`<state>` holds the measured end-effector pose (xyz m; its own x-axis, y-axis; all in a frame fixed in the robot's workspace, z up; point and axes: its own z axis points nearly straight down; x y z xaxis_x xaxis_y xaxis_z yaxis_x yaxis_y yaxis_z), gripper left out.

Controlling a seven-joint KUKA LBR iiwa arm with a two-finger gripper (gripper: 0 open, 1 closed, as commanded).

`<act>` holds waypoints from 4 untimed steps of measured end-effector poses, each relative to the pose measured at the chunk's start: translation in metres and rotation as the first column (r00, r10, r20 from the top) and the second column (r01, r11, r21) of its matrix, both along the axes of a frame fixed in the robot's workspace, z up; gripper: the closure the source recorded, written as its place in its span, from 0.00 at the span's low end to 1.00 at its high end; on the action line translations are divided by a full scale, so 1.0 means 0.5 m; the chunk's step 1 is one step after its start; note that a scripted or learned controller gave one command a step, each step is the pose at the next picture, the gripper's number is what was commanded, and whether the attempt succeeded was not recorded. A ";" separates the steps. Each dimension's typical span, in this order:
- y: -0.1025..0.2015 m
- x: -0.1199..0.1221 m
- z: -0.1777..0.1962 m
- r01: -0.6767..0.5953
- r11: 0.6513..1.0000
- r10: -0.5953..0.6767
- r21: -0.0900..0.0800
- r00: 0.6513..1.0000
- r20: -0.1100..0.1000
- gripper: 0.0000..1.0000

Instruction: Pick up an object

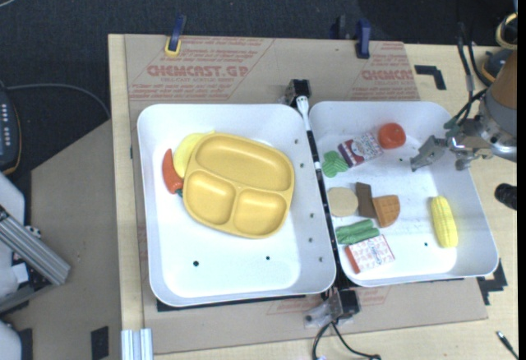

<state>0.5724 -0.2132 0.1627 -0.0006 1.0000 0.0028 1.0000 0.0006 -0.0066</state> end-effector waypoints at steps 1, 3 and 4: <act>0.002 -0.016 -0.092 0.001 1.000 -0.001 0.000 1.000 0.000 0.00; 0.003 -0.015 -0.134 0.001 1.000 -0.001 -0.003 1.000 0.007 1.00; 0.013 0.001 -0.040 -0.001 1.000 0.001 -0.006 1.000 0.013 1.00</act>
